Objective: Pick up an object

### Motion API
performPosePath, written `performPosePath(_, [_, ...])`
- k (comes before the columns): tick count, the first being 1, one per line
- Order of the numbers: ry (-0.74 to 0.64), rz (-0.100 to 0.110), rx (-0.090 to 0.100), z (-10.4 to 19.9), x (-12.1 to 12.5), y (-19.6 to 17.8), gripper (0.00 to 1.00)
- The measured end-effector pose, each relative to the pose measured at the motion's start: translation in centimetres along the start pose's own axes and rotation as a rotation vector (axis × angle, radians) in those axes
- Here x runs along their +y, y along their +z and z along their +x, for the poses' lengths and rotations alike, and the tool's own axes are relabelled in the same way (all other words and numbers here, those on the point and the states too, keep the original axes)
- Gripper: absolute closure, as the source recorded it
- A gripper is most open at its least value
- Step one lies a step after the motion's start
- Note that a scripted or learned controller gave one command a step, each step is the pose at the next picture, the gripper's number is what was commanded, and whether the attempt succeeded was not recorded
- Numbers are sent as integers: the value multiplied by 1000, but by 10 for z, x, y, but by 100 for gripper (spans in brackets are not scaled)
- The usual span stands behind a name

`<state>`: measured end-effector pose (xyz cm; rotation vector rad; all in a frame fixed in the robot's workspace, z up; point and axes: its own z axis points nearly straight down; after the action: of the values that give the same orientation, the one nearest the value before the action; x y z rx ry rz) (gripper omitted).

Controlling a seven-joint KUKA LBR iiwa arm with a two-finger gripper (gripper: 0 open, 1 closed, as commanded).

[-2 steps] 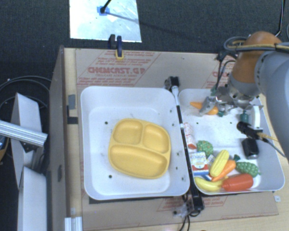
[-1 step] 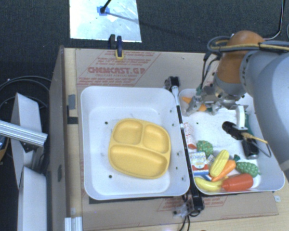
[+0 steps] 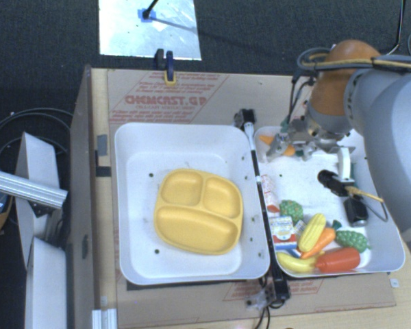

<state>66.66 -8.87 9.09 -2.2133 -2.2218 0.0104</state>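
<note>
Camera view shows the gripper (image 3: 292, 144), grip state unclear, over the right bin's (image 3: 390, 252) far corner beside a small orange piece (image 3: 266, 140), probably light, stiff plastic, best pinched across its width.

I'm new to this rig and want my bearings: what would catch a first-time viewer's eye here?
First, the yellow plastic divided plate, lying alone in the left white bin. Next, the heap of bright toy food crowded into the near corner of the right white bin: corn, carrot, banana, green pieces. Finally, the grey arm with its orange band, reaching in from the right with its gripper over that bin's far end.
</note>
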Motion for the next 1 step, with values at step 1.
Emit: performPosePath(1, [1,2,3,-1,0,3,0])
